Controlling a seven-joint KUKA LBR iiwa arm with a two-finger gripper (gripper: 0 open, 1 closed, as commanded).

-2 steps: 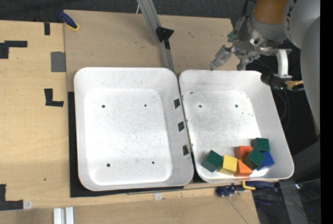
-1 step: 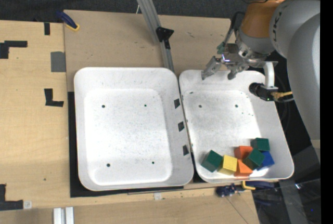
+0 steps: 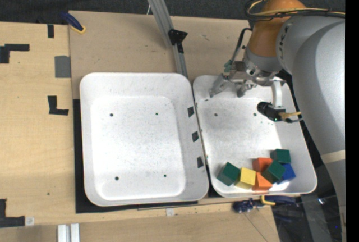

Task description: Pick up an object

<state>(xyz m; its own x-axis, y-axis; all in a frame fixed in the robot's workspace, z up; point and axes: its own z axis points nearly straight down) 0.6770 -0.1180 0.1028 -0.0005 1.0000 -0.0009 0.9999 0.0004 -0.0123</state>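
At the far end of the right bin (image 3: 235, 134), the gripper (image 3: 229, 91) hangs just over the bin floor with its two fingers spread wide and nothing between them. The grey arm (image 3: 322, 83) enters from the right and covers the right bin's far right corner and part of its right rim; the orange band (image 3: 268, 30) sits directly above the wrist. The blocks lie well apart from the gripper, clustered in the near right corner of the same bin. Distinguishable items: a dark green block (image 3: 228, 173) at the left end of the cluster, a yellow block (image 3: 245, 177) touching it, an orange block (image 3: 261, 181) just beside the yellow one, and a blue block (image 3: 288, 172) at the right end. Further green and orange faces overlap behind these; the exact block count cannot be determined. The left bin (image 3: 134, 134) stands beside the right bin, rims touching. A slanted metal pole (image 3: 160, 2) runs from the top edge down to the gap between the bins. A small blue item (image 3: 245, 206) lies below the right bin's near rim, too indistinct to identify.
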